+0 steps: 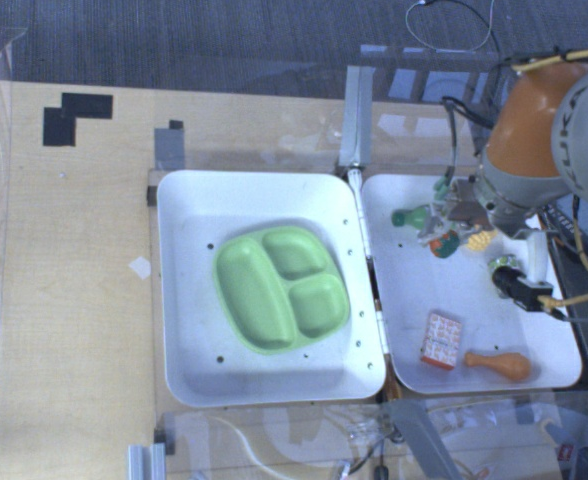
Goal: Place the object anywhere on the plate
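The wooden bench (74, 298) is bearing two white bins: the left bin (184, 368) and, touching it, the right bin (404, 298).

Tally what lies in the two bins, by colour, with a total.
Green: 2, the divided plate and a small green item
Red-and-white: 1, a small box
Orange-brown: 1, a pear-shaped item
Yellow: 1, a small piece
Red: 1, a small piece
Total: 6

My arm (564, 128) is reaching in from the right, its orange band sitting above the grey wrist. My gripper (452, 218) is pointing down and leftward, hanging low; finger spacing is not discernible.
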Available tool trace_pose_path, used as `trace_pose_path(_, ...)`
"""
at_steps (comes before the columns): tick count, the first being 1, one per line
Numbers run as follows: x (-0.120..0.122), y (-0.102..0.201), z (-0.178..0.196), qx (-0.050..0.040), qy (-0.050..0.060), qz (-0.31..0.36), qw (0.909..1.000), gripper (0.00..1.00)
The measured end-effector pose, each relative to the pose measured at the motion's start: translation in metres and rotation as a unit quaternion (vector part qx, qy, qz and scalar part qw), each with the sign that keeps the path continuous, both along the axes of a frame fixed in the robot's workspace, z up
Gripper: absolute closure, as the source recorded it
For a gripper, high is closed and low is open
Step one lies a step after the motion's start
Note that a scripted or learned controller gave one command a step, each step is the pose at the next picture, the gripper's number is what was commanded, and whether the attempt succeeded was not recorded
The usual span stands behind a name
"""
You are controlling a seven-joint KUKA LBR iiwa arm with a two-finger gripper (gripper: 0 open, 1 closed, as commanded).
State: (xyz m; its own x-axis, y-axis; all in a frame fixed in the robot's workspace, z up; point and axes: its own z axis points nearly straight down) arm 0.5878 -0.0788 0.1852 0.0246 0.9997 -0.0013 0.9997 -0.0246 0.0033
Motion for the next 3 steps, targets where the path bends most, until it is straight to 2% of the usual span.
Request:
trace_pose_path(1,-0.002,0.073,0.0,0.001,0.0,0.01,1.0,1.0)
trace_pose_path(2,-0.006,0.143,0.0,0.0009,0.0,0.069,0.9976,1.0)
trace_pose_path(3,-0.006,0.143,0.0,0.0008,0.0,0.069,0.9976,0.0)
